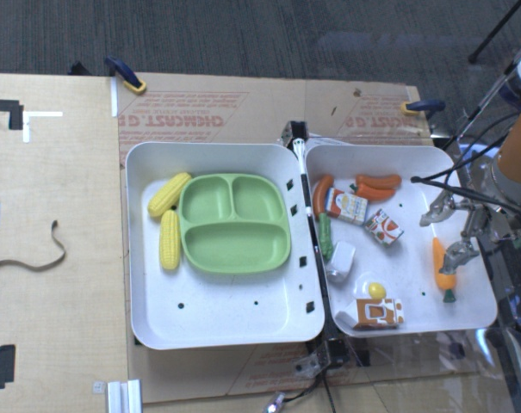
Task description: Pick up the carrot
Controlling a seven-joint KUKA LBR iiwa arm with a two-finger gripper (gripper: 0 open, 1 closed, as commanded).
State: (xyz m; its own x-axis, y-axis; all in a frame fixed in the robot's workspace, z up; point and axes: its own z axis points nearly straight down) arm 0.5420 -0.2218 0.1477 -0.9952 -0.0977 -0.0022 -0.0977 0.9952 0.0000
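The carrot (442,265) is orange with a green stem end and lies lengthwise near the right wall of the right bin (415,325). My gripper (446,233) reaches in from the right, just above the carrot's upper end. Its two metal fingers are spread apart, one finger (434,211) further back and the other at the carrot's top. Nothing sits between them, so the gripper is open. The carrot rests on the bin floor.
The right bin also holds two red sausages (378,183), a small carton (347,206), a juice box (384,227), a green vegetable (325,236) and an orange box (379,312). The left bin (226,317) has a green divided plate (234,224) and two corn cobs (169,239).
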